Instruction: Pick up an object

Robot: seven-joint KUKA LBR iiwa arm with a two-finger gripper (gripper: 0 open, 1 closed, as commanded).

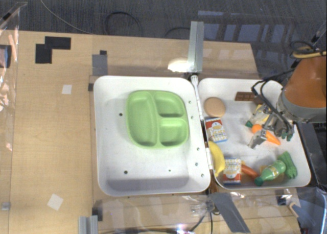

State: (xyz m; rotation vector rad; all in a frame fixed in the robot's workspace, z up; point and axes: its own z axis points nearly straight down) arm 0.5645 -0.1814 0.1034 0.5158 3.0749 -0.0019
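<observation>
The two-finger metal claw hangs low in the right white bin, right over a small orange carrot-shaped toy; how wide it stands cannot be told. Crowding may spoil the pick: a green plastic bottle lies just below, a red-and-white carton further left, so the toy could skid aside

Even, fairly bright overhead light falls on the bench, with a small glare patch at the far edge between the two white bins. Soft shadow darkens the left bin's near wall. Reflections streak the left edge; focus is slightly soft throughout.
</observation>
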